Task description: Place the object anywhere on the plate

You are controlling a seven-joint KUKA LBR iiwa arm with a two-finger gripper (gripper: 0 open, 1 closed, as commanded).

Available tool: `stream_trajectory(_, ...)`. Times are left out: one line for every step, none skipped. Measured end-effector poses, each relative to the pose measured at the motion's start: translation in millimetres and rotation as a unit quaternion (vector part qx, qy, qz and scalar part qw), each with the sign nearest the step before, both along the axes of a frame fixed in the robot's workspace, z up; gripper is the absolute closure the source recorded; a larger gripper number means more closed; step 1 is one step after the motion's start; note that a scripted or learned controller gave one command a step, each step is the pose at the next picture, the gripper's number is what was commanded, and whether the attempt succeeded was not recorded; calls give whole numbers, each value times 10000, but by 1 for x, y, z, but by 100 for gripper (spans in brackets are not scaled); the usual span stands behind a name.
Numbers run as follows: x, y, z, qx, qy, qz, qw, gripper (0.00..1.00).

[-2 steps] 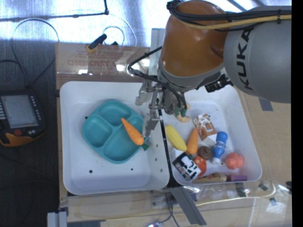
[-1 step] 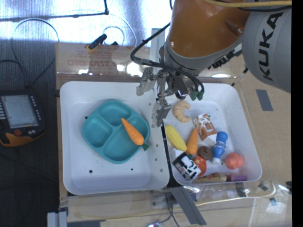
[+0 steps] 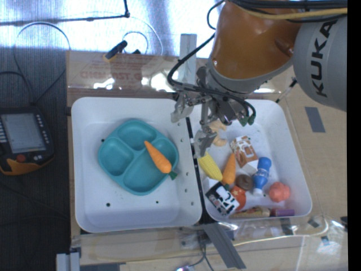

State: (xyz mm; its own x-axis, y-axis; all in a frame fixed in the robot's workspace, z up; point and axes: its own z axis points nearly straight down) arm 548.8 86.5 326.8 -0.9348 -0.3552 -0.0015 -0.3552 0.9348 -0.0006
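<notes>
Carrot [image 3: 158, 156] lies on the teal plate [image 3: 115, 157], across the ridge between its compartments, leaf end toward the plate's lower right rim. The plate sits in the left bin [image 3: 90, 208], roughly at its middle.

The arm [image 3: 254, 33] comes in from the upper right, its orange band broad above the wrist, grey KUKA-marked link behind it. The wrist points down over the wall where the two bins meet, near their far end. The gripper [image 3: 204, 143] hangs below it, over the near-left part of the right bin [image 3: 293, 145], well apart from the carrot. Its fingers are hard to pick out against the metal and cables around them, so whether they stand wide or narrow cannot be told, and nothing can be seen between them.

In the right bin, just below the gripper, lies a yellow corn cob [image 3: 210, 166], with a second carrot [image 3: 229, 170] upright-looking beside it. Near these are a small house-shaped carton [image 3: 243, 150], a blue and white bottle [image 3: 261, 173], a brown round piece [image 3: 244, 182], a pinkish ball [image 3: 278, 192], and a black and white patterned box [image 3: 221, 199] at the near wall. A purple item [image 3: 282, 212] at the near edge is too small to identify.

Left of the bins a handheld pendant [image 3: 22, 137] rests on dark matting, partly cut off by the frame's edge. Black cables [image 3: 189, 64] loop from the wrist.
</notes>
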Motion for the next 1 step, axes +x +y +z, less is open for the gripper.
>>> stream_trajectory(-23, -34, -42, -1, 8, -1799, 9837, 0)
